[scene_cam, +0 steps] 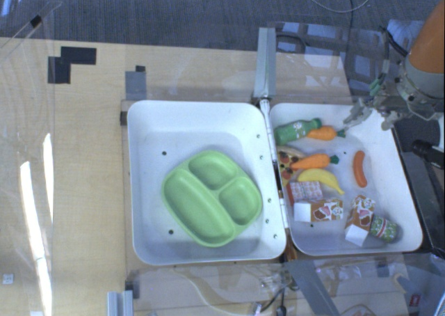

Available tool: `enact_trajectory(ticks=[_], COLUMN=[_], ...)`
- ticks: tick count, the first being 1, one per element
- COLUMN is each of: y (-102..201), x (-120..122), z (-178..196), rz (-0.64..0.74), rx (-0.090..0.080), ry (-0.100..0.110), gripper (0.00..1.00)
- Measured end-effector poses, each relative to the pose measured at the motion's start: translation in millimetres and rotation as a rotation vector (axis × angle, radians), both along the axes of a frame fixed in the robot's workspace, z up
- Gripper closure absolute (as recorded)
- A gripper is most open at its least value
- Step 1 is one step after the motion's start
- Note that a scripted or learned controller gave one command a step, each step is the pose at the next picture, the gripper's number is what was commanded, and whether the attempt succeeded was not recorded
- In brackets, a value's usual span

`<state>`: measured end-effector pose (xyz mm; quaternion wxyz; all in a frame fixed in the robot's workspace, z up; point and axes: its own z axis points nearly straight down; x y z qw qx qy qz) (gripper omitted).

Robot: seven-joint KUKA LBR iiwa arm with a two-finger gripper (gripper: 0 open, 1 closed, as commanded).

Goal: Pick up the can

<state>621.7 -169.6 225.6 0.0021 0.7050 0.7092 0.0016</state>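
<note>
Pale wooden surface (76, 168) carries two white bins; the can (384, 228) lies in the right bin's (407, 189) near corner. The gripper (368, 114) hovers at the far edge, fingers apart, empty.

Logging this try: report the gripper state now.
Gripper: open, holding nothing, above the right bin's far edge; the can lies untouched.

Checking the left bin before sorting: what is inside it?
The left bin holds one green divided plate, lying flat with its three compartments bare. Whatever bin floor lies beneath the plate is covered and cannot be seen.
</note>
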Motion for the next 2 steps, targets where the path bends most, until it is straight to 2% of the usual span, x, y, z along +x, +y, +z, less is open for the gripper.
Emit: enact_trajectory(ticks=[1,2], y=[-37.5,23.5], x=[-6.5,44.0], z=[-119.6,-140.7], rz=[0.141,0.111], rx=[-0.006,0.001], ry=[-0.012,0.022], gripper=[0.0,0.0])
